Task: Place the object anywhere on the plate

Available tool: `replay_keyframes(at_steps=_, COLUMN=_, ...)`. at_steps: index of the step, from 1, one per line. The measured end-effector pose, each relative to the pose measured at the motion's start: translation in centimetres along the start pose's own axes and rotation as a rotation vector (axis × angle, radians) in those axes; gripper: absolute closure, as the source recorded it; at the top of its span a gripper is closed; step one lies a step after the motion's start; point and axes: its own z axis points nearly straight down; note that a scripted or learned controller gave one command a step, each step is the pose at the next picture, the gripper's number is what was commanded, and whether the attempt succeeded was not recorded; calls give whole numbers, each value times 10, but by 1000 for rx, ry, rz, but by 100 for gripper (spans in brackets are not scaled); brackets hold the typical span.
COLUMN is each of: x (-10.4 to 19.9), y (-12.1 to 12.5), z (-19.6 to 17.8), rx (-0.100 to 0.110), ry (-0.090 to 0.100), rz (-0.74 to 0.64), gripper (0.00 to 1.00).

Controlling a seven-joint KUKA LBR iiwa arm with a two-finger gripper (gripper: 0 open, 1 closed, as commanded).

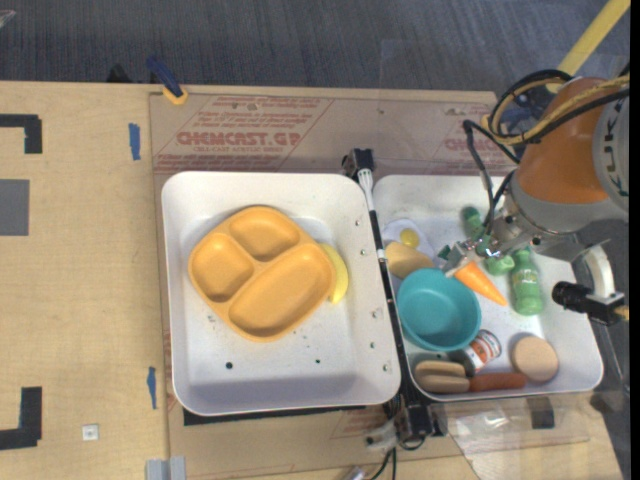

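"CHEMCAST GP" is printed in red on the brown board (240, 133) behind the bins. The orange plate (262, 270) is seen in the left bin (190, 368). The gripper (487, 251) is poised over the right bin (590, 368) beside an orange carrot (480, 283); its state cannot be told.

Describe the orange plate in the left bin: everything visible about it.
The plate is orange, glossy like plastic, with rounded edges and three compartments: two smaller ones up top, one large below. It lies flat, right side up, turned at an angle, in the left bin. A yellow object shows at its right edge, partly hidden. Nothing is in its compartments.
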Motion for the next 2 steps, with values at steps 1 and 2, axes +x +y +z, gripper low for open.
replay_keyframes(at_steps=1, x=90, y=34, z=-28, rx=-7, ry=0, rz=-267, gripper=100)
replay_keyframes(at_steps=2, x=171, y=80, z=-27, rx=-7, ry=1, rz=-410, gripper=100)
